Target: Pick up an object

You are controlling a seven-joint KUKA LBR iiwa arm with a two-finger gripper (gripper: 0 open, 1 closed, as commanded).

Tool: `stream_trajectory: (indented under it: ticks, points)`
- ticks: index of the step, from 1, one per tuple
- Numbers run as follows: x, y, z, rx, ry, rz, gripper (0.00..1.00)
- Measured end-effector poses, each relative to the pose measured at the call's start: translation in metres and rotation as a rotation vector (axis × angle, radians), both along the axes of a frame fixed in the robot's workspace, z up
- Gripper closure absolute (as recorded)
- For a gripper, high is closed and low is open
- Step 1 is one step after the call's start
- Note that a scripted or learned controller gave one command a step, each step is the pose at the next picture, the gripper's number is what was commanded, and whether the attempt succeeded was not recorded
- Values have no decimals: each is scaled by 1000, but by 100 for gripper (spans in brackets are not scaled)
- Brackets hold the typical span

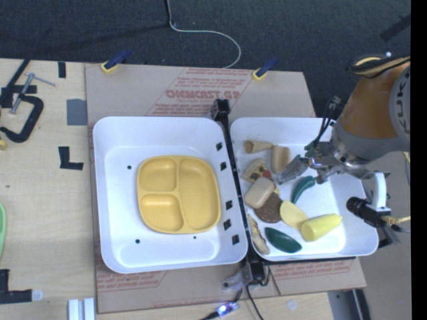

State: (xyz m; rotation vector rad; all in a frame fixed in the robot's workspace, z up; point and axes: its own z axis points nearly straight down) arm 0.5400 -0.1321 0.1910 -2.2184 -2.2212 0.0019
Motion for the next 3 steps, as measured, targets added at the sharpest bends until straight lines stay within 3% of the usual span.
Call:
stream_trajectory:
  ticks: [1, 2, 3]
  points:
    - [-54, 8, -110, -2, 1, -2, 0]
    - [-5, 39, -106, -2, -5, 3, 0]
    - [-40, 34, -105, -3, -5, -2, 0]
